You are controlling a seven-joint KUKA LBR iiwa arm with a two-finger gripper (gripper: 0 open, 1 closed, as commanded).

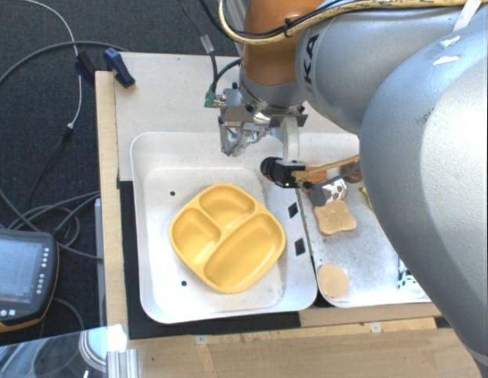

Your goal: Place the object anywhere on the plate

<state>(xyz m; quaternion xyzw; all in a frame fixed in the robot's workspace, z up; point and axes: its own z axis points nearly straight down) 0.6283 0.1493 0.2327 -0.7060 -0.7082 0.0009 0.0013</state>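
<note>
- Claw (pixel 242 140): hangs over the far rim of the left bin (pixel 142 211), below the orange band (pixel 279 30) of the arm (pixel 401 93). We see two metal fingers (pixel 231 140) standing slightly apart with nothing between them; the arm's shadow muddies this, so we read it as parted and bare, with some doubt.
- Just nearer the camera than the claw, inside the same bin: the yellow plate (pixel 228 237), three compartments, nothing on it.
- To the claw's right, across the wall between the bins: a dark round piece on a wooden handle (pixel 287 171), lying near that wall. Which item is the task's object we cannot tell.
- Further right and nearer the camera than the claw: a toast-shaped slice (pixel 336 219), then a round tan disc (pixel 333 280) at the near end of the right bin (pixel 370 290). All three lie in the right bin, none on the plate.
- Judgement: pick not yet made; task near its start.
- To do the step well, we think: shift right over the chosen item, centre the fingers on its narrow width, descend square to the bin floor, keep clear of the dividing wall. The flat pieces may slip; the handled piece looks the easier grasp.
</note>
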